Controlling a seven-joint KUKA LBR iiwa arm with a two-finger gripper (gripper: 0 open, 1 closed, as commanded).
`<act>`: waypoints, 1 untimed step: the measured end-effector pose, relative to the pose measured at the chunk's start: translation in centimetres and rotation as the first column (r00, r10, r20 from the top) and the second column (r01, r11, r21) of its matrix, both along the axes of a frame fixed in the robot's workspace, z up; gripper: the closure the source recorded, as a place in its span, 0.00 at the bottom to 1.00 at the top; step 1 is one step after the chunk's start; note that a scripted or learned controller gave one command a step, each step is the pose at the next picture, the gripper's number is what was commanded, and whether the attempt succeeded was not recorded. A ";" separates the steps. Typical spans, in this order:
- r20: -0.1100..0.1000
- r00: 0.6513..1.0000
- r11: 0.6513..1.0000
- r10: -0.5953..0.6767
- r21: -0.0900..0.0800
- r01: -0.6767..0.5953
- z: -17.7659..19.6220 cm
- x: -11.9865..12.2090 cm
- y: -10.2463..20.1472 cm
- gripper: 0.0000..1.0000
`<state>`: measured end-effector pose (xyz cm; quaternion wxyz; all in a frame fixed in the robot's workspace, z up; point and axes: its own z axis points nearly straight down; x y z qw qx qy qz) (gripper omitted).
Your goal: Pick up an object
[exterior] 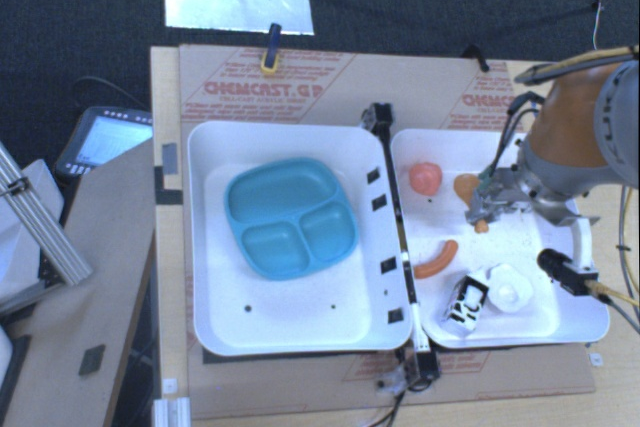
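My gripper (483, 211) hangs low over the upper middle of the right bin (580, 320). An orange object (465, 185) lies just left of it, and a small orange bit (481, 226) shows right under the gripper tip; whether the two are one thing is hidden by the gripper. A pink-red ball (425, 178) rests further left. An orange-red sausage shape (436, 259) lies below, near the divider. A black-and-white object (462, 303) and a white cup-like object (508, 288) sit at the bin's front.
The left bin (215, 315) holds a blue sectioned tray (291, 216). A black divider strip (393, 215) runs between the bins. The grey arm with its orange band (575, 120) covers the right bin's upper right.
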<state>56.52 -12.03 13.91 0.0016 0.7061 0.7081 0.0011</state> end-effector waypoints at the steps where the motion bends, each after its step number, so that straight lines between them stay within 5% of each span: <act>1: 0.001 1.000 1.000 0.001 0.000 -0.001 4.7 0.9 0.4 1.00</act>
